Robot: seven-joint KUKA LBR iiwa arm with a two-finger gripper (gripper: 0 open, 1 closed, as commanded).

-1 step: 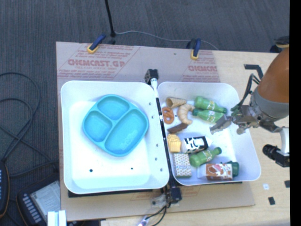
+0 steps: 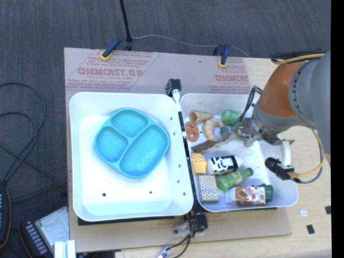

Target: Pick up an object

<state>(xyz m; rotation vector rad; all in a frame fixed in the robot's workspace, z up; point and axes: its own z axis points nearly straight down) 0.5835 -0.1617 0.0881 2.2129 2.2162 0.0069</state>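
Single fixed camera above bench [image 2: 161,69], looking down aslant, both bins [image 2: 86,198] framed.

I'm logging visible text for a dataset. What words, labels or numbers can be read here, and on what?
"CHEMCAST GP", red print on the brown board behind the left bin.
A similar red print behind the right bin: partly hidden, not fully readable.
Labels on the black-and-white package and the red-brown carton: too blurred to read.

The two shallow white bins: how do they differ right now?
The left white bin holds one thing, a blue three-compartment plate, lying flat. The right white bin holds many small items, among them a green bottle and a waffle-like square, and the gripper is over it. Both are shallow, white and side by side.
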